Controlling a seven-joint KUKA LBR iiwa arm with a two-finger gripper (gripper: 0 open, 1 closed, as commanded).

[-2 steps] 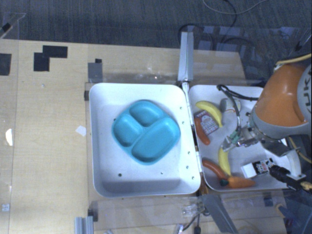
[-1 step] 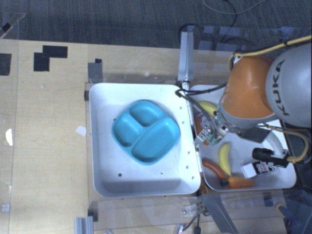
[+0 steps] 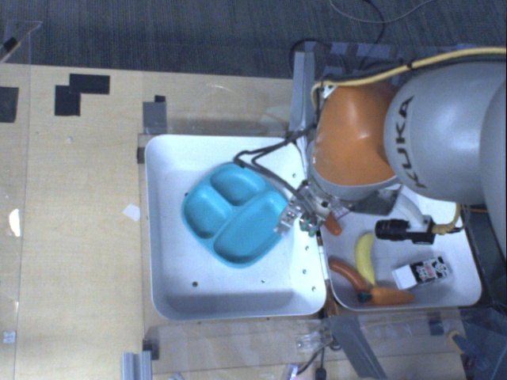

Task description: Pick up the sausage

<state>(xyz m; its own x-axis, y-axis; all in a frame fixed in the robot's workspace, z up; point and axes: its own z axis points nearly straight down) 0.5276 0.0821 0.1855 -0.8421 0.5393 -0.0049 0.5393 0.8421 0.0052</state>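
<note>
Reddish and glossy, the sausage (image 3: 346, 274) lies in the right bin (image 3: 467, 287) – long axis slanting down-right, beside a curved yellow banana (image 3: 364, 258). Gripper (image 3: 305, 212) above the bins' divide – its opening cannot be made out.

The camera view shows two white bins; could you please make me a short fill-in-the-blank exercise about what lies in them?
1. The blue divided tray lies in the ____ bin.
2. The fruit lying in the right bin near the sausage is a yellow ____.
3. The band above the arm's wrist has the colour ____.
4. The divided tray has ____ compartments.

Missing words: left; banana; orange; three
</note>
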